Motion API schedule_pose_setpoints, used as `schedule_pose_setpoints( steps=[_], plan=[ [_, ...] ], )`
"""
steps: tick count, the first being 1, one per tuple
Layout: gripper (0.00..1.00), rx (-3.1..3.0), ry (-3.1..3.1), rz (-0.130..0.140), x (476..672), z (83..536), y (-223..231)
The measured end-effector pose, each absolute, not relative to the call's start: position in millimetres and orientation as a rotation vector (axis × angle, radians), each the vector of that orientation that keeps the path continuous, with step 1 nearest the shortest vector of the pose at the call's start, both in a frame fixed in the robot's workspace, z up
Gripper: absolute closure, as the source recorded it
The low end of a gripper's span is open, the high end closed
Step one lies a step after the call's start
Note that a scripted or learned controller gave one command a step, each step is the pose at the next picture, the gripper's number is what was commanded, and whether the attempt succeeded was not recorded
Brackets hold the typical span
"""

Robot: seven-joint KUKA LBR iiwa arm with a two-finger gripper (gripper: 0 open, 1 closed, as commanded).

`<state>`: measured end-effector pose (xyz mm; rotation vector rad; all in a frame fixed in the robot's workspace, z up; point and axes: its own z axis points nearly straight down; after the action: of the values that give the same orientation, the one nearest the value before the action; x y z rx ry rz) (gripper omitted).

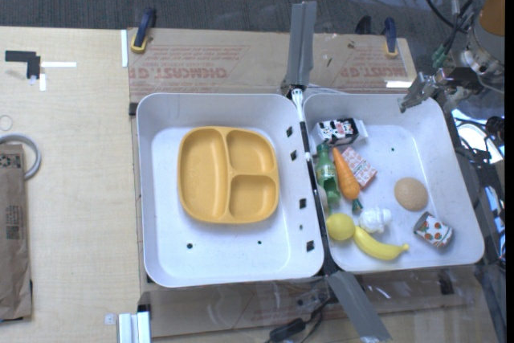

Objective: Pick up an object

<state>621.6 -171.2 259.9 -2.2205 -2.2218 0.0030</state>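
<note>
Camera view, left to right for you: brown paper bag (14, 229) lies at the far left edge of the bench, print on it too small to read. The cardboard sheet (217, 64) behind the bins carries red lettering, upside down from this angle and too faint to make out, so treat it as unread. Left bin (157, 197) holds one yellow divided plate (229, 174), three compartments, nothing in them. Right bin (454, 173) has all the pick candidates: a small black-and-white carton (337, 129) near the back left, a green bottle (325, 170) along the divider wall, an orange carrot (347, 175) lying across a red-and-white packet (361, 168), a lemon (340, 227) touching a banana (380, 245) at the front, a small white piece (374, 217) just above the banana, a tan round ball (410, 193) by itself mid-bin, and a red-spotted box (434, 230) near the front right. No label on any of them is legible. The gripper (419, 91) sits over the back rim of the right bin, well apart from every item, with nothing between its fingers; whether it's wide or narrow you cannot tell from this angle. My read on progress: the pick is not yet made, nothing is lifted, so approach, descent, close and lift are all left.
</note>
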Motion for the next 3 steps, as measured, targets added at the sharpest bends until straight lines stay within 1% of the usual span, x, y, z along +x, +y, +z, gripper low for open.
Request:
schedule_pose_setpoints(
  steps=[1,2,3],
  plan=[
    [0.0,-1.719,-2.629,0.001,589.3,130.7,-171.7],
    [0.0,-1.89,-2.528,0.008,556.3,94.8,-124.6],
    [0.0,-1.273,-2.874,0.0,500.9,193.1,-128.7]
  ],
)
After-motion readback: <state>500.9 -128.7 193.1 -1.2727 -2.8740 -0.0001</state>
